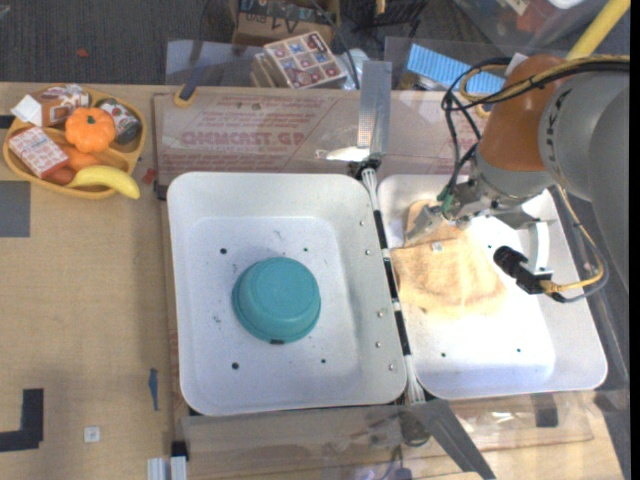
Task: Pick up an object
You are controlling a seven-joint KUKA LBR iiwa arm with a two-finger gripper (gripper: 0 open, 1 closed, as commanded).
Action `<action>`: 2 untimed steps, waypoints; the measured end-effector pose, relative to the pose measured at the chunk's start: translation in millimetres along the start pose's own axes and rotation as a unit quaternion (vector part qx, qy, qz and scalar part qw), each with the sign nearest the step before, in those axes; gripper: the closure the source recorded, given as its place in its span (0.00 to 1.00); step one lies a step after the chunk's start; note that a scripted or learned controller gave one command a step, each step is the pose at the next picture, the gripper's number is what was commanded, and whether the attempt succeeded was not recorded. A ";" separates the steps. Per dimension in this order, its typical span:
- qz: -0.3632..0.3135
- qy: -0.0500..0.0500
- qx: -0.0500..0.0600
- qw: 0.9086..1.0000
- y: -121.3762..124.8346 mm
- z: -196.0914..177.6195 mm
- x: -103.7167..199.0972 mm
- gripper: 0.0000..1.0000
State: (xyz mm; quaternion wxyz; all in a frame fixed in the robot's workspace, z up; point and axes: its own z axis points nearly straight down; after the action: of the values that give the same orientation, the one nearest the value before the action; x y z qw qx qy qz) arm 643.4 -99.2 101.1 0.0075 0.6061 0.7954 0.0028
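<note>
Wooden bench [80, 298], two white bins [200, 208] (gripper [447, 208] state indiscernible), cluttered floor behind.

A single fixed camera hangs above the bench and looks down at a slant, near enough that the two shallow white plastic bins [200, 218] side by side take up most of the picture. The far edge of the bench and floor clutter lie along the top, and the grey arm with its orange band [520, 118] enters from the right.
</note>
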 end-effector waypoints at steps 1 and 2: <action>-0.005 0.003 0.005 1.000 23.9 14.6 -5.6 0.00; -0.007 0.002 0.002 1.000 26.6 2.0 -4.5 1.00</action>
State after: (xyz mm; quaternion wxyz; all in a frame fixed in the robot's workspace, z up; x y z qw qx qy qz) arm 670.3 -96.5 99.5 0.0049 0.6008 0.7993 0.0023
